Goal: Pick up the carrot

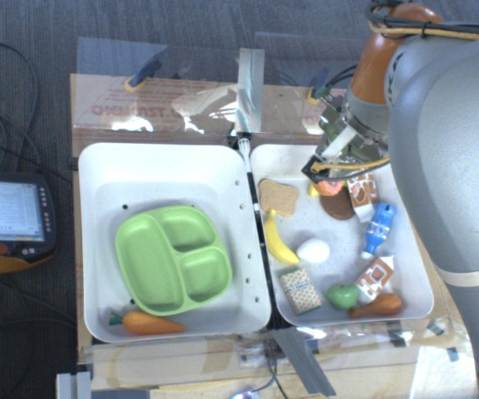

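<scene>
The carrot, orange with a green top, lies flat in the left bin's front left corner, just in front of the green divided plate. My gripper hangs over the back of the right bin, far from the carrot and across the divider. It sits just above a small red-orange item and a brown round piece.
The right bin holds a bread slice, a banana, a white egg, a blue bottle, two small cartons, a cracker, a green pepper and a brown sausage-like piece. A handheld pendant lies left of the bench.
</scene>
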Robot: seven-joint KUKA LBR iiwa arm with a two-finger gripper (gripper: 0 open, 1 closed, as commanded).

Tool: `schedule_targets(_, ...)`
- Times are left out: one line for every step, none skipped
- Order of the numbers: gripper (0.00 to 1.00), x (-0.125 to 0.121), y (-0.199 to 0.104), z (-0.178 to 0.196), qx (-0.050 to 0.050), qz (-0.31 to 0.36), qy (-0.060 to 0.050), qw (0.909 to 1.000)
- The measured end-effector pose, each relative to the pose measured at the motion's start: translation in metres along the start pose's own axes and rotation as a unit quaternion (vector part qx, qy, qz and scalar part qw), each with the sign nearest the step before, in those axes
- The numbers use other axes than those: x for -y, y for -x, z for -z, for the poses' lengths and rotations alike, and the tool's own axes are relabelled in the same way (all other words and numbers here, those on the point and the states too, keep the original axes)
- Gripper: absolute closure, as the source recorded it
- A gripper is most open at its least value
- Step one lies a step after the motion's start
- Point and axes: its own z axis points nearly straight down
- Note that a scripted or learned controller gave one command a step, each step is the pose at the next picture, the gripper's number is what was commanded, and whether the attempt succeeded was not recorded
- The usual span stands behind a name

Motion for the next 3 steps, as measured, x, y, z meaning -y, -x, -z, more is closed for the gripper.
schedule_targets(1.00, 0.038, -0.054, -0.018, 0.005, 0.011, -0.003, 0.9999)
schedule_targets(1.00, 0.086, -0.081, -0.016, 0.004, 0.050, -0.002, 0.9987)
schedule_targets(1.00, 0.080, -0.089, -0.017, 0.004, 0.188, -0.003, 0.9822)
